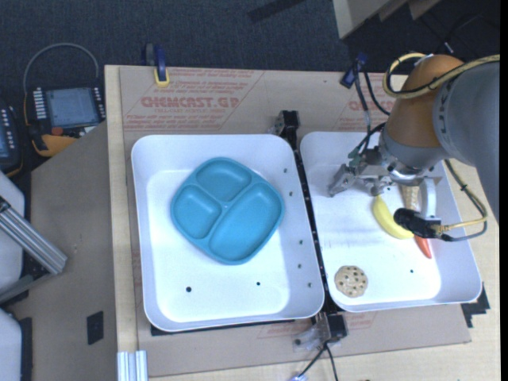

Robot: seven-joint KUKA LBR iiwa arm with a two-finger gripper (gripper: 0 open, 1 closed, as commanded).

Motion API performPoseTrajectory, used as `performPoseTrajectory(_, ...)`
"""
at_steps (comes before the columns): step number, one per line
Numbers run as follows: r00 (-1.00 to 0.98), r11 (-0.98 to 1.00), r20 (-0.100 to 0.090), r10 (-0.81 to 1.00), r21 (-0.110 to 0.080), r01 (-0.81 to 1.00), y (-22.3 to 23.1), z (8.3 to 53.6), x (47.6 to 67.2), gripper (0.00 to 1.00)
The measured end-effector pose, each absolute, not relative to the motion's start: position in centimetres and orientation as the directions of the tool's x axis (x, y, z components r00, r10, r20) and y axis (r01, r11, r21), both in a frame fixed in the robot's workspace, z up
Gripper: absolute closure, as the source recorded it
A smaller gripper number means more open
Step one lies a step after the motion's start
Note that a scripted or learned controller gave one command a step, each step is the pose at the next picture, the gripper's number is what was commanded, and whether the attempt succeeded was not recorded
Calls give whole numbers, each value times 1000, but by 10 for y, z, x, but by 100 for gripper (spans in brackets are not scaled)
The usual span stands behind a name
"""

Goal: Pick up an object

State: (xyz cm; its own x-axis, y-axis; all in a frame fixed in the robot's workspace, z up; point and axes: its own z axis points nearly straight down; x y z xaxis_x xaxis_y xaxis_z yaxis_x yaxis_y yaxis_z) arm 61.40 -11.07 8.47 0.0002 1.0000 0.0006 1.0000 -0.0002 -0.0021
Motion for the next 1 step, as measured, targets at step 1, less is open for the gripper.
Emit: performPoseTrajectory(1,1,-1,0,1000,1,1000,-111,95,615,100)
